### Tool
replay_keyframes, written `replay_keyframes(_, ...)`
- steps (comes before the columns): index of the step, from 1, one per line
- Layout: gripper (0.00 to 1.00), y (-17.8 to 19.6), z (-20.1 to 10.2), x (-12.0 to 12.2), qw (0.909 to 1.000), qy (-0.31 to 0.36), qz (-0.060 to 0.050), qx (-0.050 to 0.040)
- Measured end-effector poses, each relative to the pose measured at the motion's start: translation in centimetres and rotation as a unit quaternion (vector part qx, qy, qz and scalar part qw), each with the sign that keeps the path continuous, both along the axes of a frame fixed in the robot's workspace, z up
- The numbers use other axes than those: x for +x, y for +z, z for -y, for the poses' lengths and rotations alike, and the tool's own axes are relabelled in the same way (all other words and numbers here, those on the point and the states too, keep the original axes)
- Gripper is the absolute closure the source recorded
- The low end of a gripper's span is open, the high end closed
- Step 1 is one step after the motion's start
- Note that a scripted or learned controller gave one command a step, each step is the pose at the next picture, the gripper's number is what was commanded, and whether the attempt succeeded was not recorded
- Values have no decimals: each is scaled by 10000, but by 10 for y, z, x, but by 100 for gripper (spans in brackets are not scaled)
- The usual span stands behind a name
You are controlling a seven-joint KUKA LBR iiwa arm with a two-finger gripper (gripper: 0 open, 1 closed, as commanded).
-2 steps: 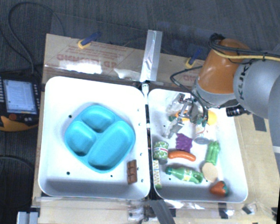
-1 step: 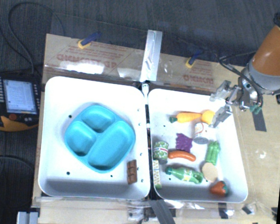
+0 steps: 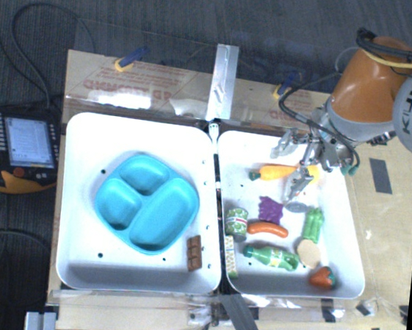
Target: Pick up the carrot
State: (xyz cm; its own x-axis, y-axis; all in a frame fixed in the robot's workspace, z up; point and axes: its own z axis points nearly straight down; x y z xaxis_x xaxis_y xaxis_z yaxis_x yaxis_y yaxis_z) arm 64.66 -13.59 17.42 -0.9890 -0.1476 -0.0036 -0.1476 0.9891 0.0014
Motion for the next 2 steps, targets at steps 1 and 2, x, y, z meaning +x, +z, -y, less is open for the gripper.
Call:
replay_keyframes(1, 0, 44, 11, 10, 9869, 1612, 16, -5)
replay_keyframes(2, 0, -14, -19, 18, 9774, 2114, 5, -7)
